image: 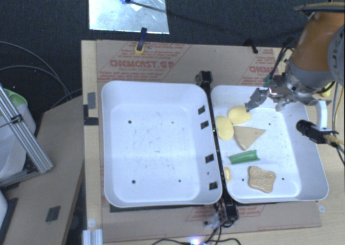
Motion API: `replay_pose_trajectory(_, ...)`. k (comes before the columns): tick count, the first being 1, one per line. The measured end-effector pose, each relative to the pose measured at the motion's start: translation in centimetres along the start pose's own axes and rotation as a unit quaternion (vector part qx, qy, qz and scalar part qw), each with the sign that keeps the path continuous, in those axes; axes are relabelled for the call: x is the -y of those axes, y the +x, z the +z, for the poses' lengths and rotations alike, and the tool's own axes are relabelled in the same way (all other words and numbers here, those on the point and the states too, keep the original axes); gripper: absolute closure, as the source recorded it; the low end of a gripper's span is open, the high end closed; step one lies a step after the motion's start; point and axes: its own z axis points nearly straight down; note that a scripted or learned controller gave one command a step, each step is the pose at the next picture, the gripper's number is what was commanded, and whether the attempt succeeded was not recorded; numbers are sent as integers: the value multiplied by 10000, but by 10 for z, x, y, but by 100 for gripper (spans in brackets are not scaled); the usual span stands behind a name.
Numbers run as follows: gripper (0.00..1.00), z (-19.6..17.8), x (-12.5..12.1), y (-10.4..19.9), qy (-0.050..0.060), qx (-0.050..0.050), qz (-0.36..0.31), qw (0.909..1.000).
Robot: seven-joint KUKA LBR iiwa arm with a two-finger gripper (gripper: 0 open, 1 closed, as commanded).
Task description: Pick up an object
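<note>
The right bin holds several food-like pieces. Two yellow rounded pieces lie near its left wall, and a tan wedge sits just right of them. Nearer the front lie a green stick and a brown bread slice. A small yellow bit rests against the left wall. My gripper hangs over the far part of this bin, up and to the right of the upper yellow piece. It is open, with nothing between its fingers.
The left bin stands beside the right one, and black clips run along the shared wall. A black fitting on the arm's cable sticks out over the right bin's right side. Cardboard lies under both bins.
</note>
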Motion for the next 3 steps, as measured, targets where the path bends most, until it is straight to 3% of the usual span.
replay_pose_trajectory(1,0,-63,11,74,-27,-13,-43,10000)
replay_pose_trajectory(2,0,-203,41,130,-89,-18,-47,9999)
replay_pose_trajectory(3,100,-205,40,126,-33,1,-35,10000)
